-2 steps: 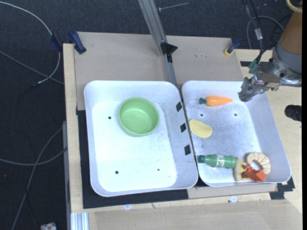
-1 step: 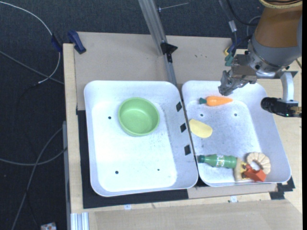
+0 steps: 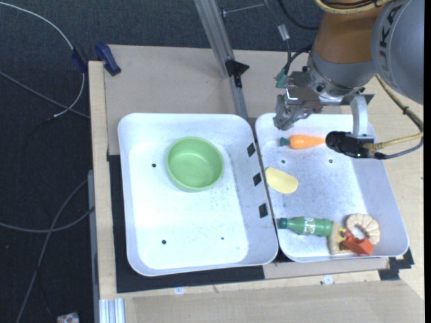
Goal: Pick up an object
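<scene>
Camera view: jaws point(image 3: 288, 116) hang over the far-left corner of the right bin point(image 3: 377, 200); whether they are spread or clenched cannot be told. Toy carrot point(image 3: 302, 141) lies just beside them. Yellow piece point(image 3: 281, 180) lies mid-bin; green bottle point(image 3: 308, 226) and toy shrimp point(image 3: 358, 233) lie near the front. Left bin point(image 3: 141, 234) holds 1 green bowl point(image 3: 194, 163).

Two white bins sit side by side, the left bin point(image 3: 135, 200) and the right bin point(image 3: 377, 194). The left one has one green bowl point(image 3: 194, 163). The right one has four things: one carrot point(image 3: 303, 141), one yellow piece point(image 3: 281, 180), one green bottle point(image 3: 306, 226), and one shrimp point(image 3: 360, 233) with a red tail. Three black clips point(image 3: 256, 179) run along the seam.
</scene>
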You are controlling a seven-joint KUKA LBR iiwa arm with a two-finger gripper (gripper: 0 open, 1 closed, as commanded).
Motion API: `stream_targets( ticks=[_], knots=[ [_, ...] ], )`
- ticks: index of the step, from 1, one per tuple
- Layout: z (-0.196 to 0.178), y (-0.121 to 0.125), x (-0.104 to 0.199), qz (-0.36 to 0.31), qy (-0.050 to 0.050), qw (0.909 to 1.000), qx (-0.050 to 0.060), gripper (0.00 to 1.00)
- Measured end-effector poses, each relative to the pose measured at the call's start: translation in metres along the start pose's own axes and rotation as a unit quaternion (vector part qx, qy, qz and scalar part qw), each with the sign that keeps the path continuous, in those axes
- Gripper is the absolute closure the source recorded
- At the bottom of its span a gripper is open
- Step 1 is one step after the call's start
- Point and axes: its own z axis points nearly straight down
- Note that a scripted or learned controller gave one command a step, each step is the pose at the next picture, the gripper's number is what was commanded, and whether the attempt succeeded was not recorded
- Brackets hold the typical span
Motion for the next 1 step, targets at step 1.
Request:
stream_targets(
  ticks=[1],
  knots=[
    [0.0259,0.0184,0.0487,0.001,0.000,1.0000,0.001,1.00]
  ],
)
